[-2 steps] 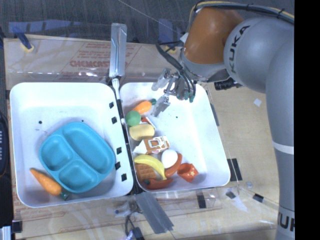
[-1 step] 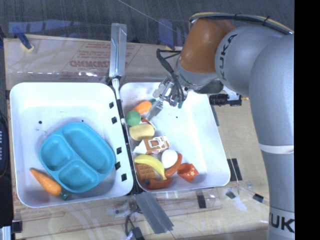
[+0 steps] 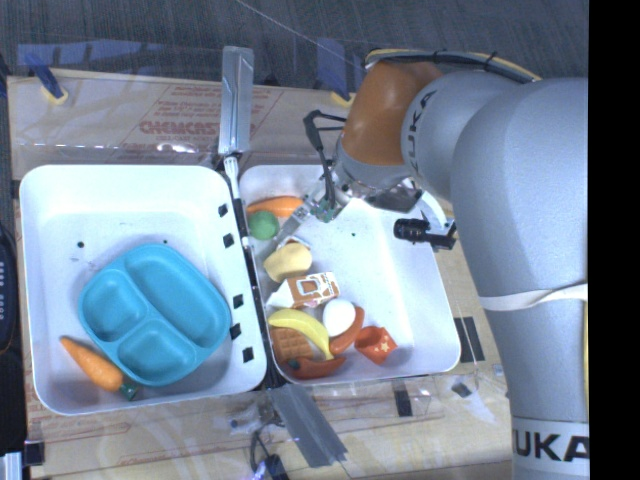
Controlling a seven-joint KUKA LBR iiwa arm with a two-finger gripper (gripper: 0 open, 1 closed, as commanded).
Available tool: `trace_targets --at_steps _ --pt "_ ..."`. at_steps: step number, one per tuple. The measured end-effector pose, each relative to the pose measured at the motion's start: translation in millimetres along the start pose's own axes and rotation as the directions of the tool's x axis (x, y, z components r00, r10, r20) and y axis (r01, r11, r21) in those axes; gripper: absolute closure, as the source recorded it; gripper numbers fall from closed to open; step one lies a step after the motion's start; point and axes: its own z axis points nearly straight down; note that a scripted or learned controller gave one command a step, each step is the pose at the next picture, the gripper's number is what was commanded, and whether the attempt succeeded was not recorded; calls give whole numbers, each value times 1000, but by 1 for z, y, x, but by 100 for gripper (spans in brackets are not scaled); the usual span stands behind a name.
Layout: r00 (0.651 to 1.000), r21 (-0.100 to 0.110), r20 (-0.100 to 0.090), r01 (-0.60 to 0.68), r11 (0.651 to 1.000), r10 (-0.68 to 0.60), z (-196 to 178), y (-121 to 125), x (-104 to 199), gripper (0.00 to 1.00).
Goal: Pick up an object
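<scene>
Dark grey ribbed floor (image 3: 120, 3) seen beyond bench; light wooden benchtop (image 3: 130, 108) covered by clear plastic sheet, blue tape (image 3: 45, 73) at corner.

Blue sectioned tray (image 3: 155, 313) and orange carrot (image 3: 90, 362) in the left white bin (image 3: 60, 193), on the worktop (image 3: 130, 108).

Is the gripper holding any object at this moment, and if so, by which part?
It cannot be told. The gripper is low in the right bin, near the orange carrot; no object shows between its fingers.
</scene>
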Motion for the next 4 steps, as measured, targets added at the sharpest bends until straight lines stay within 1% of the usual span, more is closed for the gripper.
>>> trace_targets --at_steps 1,2,3,4 --pt "996 -3 -6 88 996 -88 -99 -2 45 0" --pt "985 2 -17 172 985 -172 -93 -45 73 0" --pt "987 -3 -13 160 987 -160 4 -16 38 0" --pt "986 -5 -8 165 986 -165 -9 -15 36 100"
